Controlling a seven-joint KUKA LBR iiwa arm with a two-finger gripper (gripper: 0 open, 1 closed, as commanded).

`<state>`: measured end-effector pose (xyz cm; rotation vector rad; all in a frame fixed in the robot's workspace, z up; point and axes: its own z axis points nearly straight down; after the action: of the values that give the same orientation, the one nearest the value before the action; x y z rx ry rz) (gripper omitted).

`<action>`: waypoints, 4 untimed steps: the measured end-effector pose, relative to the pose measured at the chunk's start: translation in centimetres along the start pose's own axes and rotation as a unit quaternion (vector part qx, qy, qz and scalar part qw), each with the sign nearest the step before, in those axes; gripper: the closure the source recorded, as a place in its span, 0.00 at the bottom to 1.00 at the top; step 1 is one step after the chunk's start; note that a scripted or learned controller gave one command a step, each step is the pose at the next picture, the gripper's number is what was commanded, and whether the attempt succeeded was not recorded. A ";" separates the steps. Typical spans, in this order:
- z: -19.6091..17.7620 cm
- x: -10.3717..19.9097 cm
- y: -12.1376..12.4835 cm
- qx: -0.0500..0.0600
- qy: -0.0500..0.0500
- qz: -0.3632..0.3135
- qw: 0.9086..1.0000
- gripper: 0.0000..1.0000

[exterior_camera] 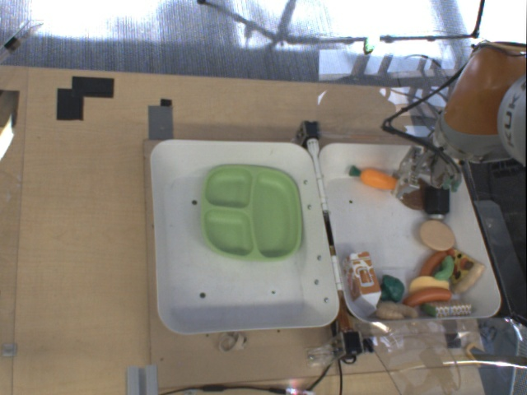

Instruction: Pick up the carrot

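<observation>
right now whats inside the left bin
The left bin holds one green divided plate, lying flat near its middle. Its three compartments look bare. Whatever lies under the plate is covered.

place: a robot lab is showing here
evidence: wooden bench (82, 245) is bearing two white bins (165, 245), cables (272, 385) trailing at lower centre

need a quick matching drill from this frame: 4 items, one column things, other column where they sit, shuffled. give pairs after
Things:
1. carrot
2. green plate
3. carton
4. gripper

Places:
A. middle of the left bin
B. near end of the right bin, by the divider
C. far end of the right bin, left of the gripper
D. far end of the right bin, just right of the carrot

Pairs: 1-C, 2-A, 3-B, 4-D
</observation>
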<state>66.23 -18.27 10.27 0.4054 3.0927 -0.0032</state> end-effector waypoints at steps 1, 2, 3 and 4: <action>0.2 0.2 0.0 0.000 0.005 0.000 1.000 0.00; 1.6 -0.4 -2.1 0.000 0.014 0.017 1.000 0.00; 1.6 -0.4 -1.7 0.000 0.016 0.060 0.998 0.00; 1.6 -0.3 -2.2 0.001 0.012 0.017 1.000 0.00</action>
<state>66.00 -20.44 8.68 0.4603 3.1099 -0.0008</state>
